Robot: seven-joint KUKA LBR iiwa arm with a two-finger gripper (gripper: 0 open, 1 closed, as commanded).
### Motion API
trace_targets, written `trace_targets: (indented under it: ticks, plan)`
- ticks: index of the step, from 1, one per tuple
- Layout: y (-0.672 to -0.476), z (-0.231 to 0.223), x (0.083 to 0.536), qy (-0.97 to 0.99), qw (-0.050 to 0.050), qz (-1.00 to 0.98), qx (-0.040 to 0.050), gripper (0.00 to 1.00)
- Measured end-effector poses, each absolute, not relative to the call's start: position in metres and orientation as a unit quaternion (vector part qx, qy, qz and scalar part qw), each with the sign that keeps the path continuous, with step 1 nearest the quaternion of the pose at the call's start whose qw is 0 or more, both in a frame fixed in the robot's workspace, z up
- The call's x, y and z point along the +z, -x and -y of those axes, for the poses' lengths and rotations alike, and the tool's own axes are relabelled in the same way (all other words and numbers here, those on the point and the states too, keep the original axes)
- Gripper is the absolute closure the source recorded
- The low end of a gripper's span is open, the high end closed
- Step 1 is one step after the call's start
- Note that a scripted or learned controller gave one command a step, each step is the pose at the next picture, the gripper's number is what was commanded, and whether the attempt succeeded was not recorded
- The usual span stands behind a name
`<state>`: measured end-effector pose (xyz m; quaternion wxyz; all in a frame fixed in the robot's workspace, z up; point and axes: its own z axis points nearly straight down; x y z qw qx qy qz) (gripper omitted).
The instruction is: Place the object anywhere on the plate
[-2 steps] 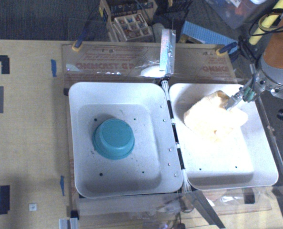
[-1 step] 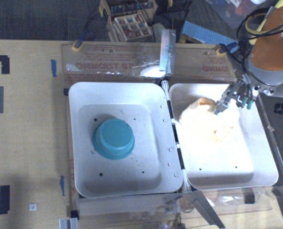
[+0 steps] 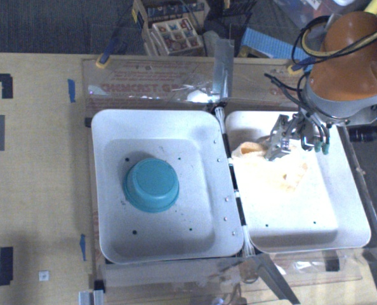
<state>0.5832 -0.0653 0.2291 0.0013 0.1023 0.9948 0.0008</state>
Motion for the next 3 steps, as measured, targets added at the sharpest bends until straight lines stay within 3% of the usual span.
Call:
trace_targets:
  ticks: [1, 3]
  plan:
    - [-0.586, 0.016, 0.231, 0.0, 0.002, -1.0, 0.0007, 1.0]
    - [-0.56, -0.085, 0.224, 0.002, 0.001, -1.0, 0.0008, 1.0]
